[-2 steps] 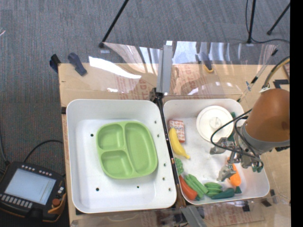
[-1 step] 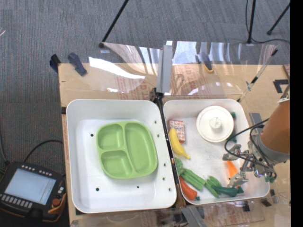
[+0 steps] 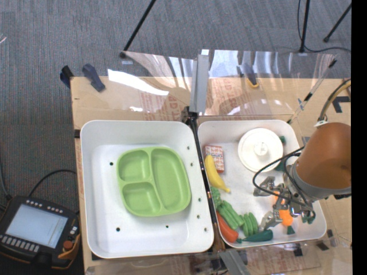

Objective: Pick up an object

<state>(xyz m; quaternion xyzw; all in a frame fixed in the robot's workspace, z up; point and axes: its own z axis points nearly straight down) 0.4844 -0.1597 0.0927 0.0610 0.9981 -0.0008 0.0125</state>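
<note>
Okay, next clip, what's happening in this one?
The arm reaches in from the right and its gripper is low in the right bin, over an orange piece near the front corner. No grasp is visible. A banana, green pods, a white lid and a small box lie around. The left bin holds a green tray.

arm [image 3: 324, 159]: big rounded orange band up top, grey ring below it
wrist: grey metal block, small parts and brackets, detail blurry
cables: black loops curling off the wrist's left side, thin
pincer [image 3: 282, 213]: metal-grey frame, orange bits near the tips, teal-green accents
markings: none readable
screws: too small to tell
</note>
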